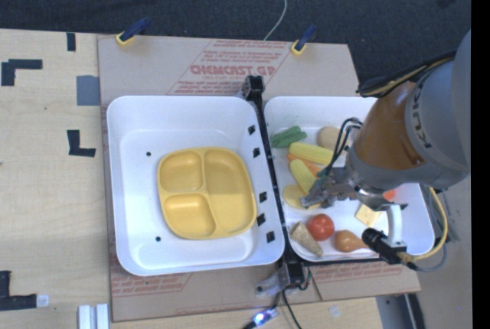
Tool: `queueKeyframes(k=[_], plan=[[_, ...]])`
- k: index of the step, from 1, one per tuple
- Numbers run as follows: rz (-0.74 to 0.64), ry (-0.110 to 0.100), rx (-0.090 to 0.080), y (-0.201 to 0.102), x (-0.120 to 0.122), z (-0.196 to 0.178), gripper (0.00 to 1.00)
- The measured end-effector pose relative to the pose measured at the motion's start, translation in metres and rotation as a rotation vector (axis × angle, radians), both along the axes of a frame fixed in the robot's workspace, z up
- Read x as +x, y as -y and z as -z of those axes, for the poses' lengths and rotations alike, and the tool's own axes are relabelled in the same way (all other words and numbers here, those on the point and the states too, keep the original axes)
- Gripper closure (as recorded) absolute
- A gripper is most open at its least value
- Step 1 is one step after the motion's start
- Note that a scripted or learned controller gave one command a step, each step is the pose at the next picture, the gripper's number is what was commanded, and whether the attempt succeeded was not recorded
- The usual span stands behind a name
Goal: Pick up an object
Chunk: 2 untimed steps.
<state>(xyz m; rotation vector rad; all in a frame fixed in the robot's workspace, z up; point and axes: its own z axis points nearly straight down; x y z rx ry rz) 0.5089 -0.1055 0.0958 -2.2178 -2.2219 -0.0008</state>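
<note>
You had the gripper point(315, 196) low in the right bin point(413, 232), over the toy food crowded at its left half, likely because that pile offered most targets; whether it was spread or pinching anything, you couldn't tell. You had two corn cobs point(310, 152), one green pepper point(289, 137), one tomato point(321, 226); the left bin point(130, 167) held one yellow divided plate point(205, 192).

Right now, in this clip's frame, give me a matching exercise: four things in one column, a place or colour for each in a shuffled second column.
Things:
1. divided plate
2. tomato
3. green pepper
4. gripper

Descriptions:
A. red, near the right bin's front edge
B. yellow, in the left bin
C. low over the yellow food in the right bin
D. at the right bin's back, beside the divider

Pairs: 1-B, 2-A, 3-D, 4-C
</note>
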Motion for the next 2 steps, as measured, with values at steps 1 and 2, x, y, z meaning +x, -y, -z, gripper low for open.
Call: queueKeyframes(k=[1,2], plan=[[0.001,0.003,-0.002,0.003,-0.004,-0.061,1.0],[0.002,0.004,-0.003,0.012,-0.008,-0.111,1.0]])
